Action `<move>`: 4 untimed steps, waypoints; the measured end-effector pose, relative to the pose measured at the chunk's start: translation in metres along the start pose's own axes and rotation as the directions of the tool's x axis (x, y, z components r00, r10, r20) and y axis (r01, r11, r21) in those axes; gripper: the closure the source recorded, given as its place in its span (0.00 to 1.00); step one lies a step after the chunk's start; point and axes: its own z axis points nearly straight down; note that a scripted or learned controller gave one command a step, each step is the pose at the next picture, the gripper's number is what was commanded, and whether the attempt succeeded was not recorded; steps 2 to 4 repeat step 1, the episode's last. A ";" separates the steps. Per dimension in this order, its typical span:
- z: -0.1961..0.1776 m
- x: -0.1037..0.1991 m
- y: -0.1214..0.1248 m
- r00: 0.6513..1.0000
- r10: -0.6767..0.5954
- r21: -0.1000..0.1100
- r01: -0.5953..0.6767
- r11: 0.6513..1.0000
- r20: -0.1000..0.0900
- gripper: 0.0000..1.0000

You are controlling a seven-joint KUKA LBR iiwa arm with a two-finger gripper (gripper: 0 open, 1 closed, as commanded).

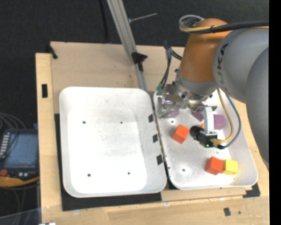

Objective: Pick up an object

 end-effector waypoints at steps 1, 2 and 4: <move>-0.012 0.052 -0.019 1.000 -0.001 0.000 0.001 1.000 -0.001 1.00; -0.012 0.052 -0.019 1.000 -0.001 0.000 0.001 1.000 -0.001 1.00; -0.012 0.052 -0.019 1.000 -0.001 0.000 0.001 1.000 -0.001 1.00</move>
